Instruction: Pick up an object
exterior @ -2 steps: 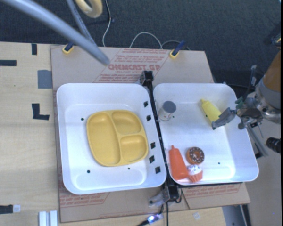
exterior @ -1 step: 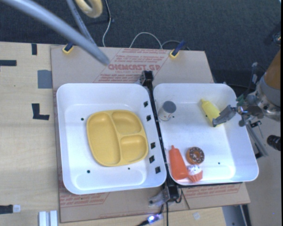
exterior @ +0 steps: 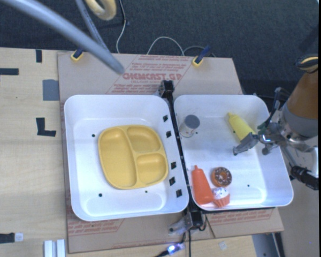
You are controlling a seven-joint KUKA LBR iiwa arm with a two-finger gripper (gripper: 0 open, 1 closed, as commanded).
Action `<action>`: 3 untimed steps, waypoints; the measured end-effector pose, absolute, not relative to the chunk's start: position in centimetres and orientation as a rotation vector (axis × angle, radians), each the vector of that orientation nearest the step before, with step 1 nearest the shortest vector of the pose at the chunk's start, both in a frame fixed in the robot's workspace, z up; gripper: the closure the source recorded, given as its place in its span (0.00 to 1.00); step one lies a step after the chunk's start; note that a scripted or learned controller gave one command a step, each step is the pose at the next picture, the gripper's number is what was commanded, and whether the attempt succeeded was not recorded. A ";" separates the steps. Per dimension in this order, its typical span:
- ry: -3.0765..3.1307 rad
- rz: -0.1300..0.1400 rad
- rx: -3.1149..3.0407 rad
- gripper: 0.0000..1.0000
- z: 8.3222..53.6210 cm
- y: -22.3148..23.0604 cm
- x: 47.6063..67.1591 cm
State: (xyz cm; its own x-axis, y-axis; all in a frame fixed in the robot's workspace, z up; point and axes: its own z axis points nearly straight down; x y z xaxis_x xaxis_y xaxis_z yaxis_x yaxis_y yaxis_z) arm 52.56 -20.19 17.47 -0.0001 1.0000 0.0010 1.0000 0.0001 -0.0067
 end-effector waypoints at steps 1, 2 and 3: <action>-2.218 0.007 -2.216 0.00 11.0 -20.2 52.3; -2.223 0.003 -2.220 0.00 8.4 -20.1 52.3; -2.226 0.002 -2.223 1.00 9.6 -20.2 52.4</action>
